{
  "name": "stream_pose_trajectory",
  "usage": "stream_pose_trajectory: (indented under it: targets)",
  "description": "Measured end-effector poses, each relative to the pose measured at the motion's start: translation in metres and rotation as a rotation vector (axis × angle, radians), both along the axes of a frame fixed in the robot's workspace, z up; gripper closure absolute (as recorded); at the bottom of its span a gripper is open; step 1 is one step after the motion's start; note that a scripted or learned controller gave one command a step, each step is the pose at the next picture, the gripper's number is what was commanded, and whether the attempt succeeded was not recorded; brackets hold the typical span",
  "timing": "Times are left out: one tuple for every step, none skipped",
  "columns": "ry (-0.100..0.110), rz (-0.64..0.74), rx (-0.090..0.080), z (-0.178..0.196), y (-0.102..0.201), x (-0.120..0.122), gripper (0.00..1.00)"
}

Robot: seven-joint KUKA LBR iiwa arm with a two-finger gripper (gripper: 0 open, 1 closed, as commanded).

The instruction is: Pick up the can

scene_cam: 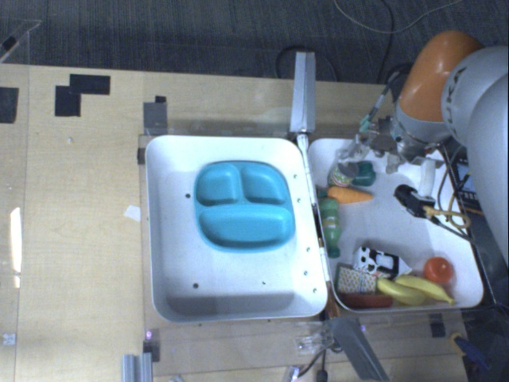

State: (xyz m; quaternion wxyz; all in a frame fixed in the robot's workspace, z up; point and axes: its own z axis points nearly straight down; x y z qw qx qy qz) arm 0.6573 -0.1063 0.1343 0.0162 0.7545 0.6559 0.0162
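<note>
gripper [367, 151] poised low over the can [355, 173] at the right bin's [469, 289] far end, beside a carrot [350, 195]; whether its fingers are released or clenched cannot be told, and a clean lift likely needs them straddling the can squarely.

A pale wooden surface [79, 237] carries two white bins side by side: the left bin [171, 237] and the right bin [469, 289], touching along a shared edge. Black tape patches [79, 92] mark its far-left part, near the dark floor [159, 14].
</note>
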Motion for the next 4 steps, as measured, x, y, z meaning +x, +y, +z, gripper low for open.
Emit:
stream_pose_trajectory:
  targets:
    - [0.039, -0.190, 0.008, 0.020, 0.008, 0.013, 0.00]
    - [0.038, -0.471, 0.014, 0.075, -0.020, 0.013, 0.00]
    - [0.034, -0.456, 0.015, -0.011, -0.029, 0.015, 0.00]
    - [0.039, -0.517, 0.017, -0.047, -0.007, -0.006, 0.00]
